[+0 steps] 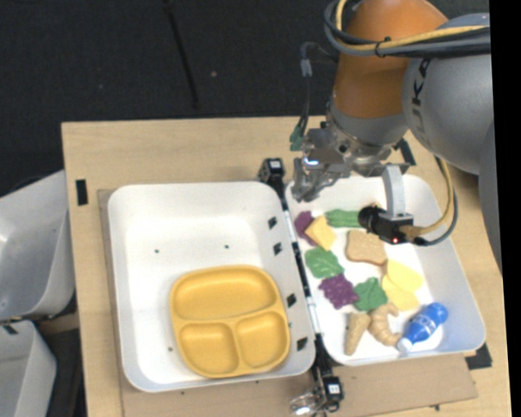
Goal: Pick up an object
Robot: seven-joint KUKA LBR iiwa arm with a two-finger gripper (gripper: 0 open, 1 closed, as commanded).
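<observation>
Reaching from the right, the gripper (311,181) hovers over the right bin's (462,310) far-left corner.

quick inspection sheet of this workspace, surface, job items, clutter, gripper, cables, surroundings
surface: wooden bench bearing the left bin and the right bin, side by side.
job's things: toy foods in the right bin, among them purple grapes, a green leaf, a bread slice and a blue bottle.
clutter: yellow divided tray in the left bin.
grippers: gripper over the right bin's far left corner; holds nothing visible.
cables: yellow cable looping beside the wrist.
surroundings: dark floor; white containers at left.
</observation>
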